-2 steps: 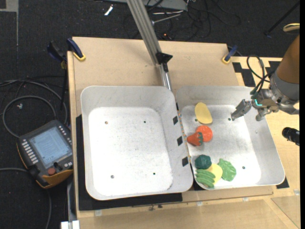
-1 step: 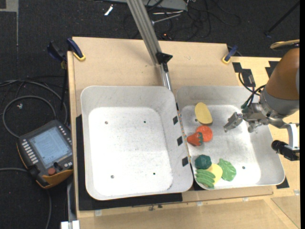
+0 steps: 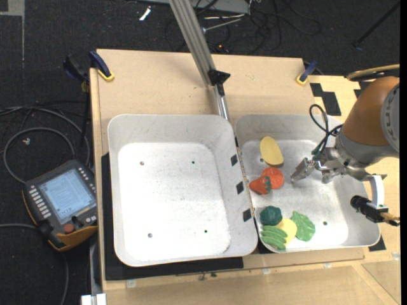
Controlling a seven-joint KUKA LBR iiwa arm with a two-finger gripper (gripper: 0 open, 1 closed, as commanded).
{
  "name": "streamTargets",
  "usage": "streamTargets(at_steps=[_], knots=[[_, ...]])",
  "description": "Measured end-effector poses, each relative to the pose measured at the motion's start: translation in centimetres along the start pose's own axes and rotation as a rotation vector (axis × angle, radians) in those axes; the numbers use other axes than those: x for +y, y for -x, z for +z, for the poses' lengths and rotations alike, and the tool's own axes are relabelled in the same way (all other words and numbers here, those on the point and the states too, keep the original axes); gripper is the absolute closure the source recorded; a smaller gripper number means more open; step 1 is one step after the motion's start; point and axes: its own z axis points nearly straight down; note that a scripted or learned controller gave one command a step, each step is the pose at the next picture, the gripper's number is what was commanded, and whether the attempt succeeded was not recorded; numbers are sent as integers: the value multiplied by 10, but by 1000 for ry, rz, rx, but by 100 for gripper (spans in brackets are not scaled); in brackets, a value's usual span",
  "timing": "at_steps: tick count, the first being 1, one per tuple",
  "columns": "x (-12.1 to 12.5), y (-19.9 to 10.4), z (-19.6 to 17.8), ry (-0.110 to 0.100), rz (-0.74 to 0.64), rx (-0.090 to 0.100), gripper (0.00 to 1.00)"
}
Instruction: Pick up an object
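The gripper (image 3: 304, 169) hangs over the right bin (image 3: 356, 237), jaws slightly parted, holding nothing. Below lie one yellow potato (image 3: 271, 150), one red tomato (image 3: 273, 177), one broccoli (image 3: 271, 215).

Two bins sit side by side on the desk (image 3: 165, 81). The right bin (image 3: 337, 218) holds a potato (image 3: 271, 150) at the back, a tomato (image 3: 273, 176) and pepper (image 3: 259, 185) touching mid-left, and a vegetable cluster (image 3: 286, 226) at the front. The pincer (image 3: 305, 169) hangs right of the tomato.
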Motion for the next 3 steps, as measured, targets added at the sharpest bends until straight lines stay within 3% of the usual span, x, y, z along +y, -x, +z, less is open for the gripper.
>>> streamTargets(at_steps=[1,3], knots=[[1,0,-12,2,1,0,100],[-6,7,-123,7,-3,-2,100]])
